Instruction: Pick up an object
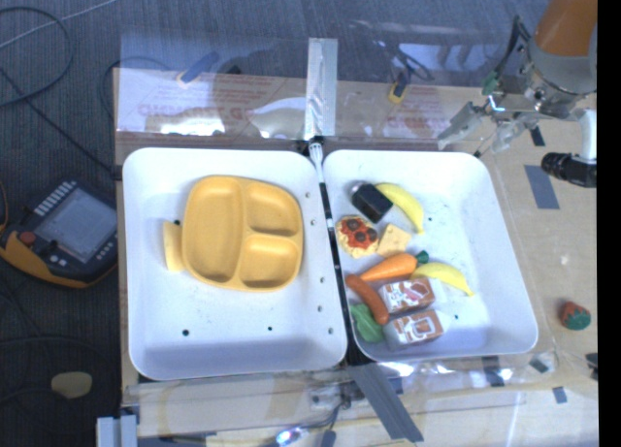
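We note the claw (495, 115) hanging outside the right bin (505, 241), past its far corner, fingers splayed apart on nothing. The toy food sits heaped below and left of it, banana (403, 205) nearest. The arm slants in from the upper right, probably poised before descending.

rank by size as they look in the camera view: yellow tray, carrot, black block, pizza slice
Largest to smallest:
1. yellow tray, by far
2. carrot
3. black block and pizza slice, which look about alike, so I won't rank them
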`<state>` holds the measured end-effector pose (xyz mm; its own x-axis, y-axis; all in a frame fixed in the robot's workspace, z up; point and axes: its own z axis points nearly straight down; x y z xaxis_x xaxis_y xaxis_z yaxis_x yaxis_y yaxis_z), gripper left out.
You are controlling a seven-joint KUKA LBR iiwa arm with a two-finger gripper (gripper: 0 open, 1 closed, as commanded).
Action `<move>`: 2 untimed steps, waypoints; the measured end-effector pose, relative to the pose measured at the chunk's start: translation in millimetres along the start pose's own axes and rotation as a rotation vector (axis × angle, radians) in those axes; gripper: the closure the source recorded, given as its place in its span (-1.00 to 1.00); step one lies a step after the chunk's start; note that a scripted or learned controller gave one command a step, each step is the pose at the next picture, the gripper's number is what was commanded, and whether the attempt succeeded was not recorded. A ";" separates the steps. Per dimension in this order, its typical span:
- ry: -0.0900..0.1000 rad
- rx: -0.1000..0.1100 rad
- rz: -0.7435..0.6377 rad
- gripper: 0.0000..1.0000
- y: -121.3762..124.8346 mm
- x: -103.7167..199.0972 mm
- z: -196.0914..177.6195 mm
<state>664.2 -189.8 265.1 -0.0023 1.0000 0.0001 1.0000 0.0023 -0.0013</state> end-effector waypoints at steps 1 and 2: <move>-0.004 0.001 -0.022 -1.00 -12.2 4.3 70.2; -0.002 -0.002 -0.133 -1.00 -11.2 23.1 170.7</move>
<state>652.7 -166.7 94.4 -0.1352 0.9908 -0.0020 0.9908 0.1352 0.0004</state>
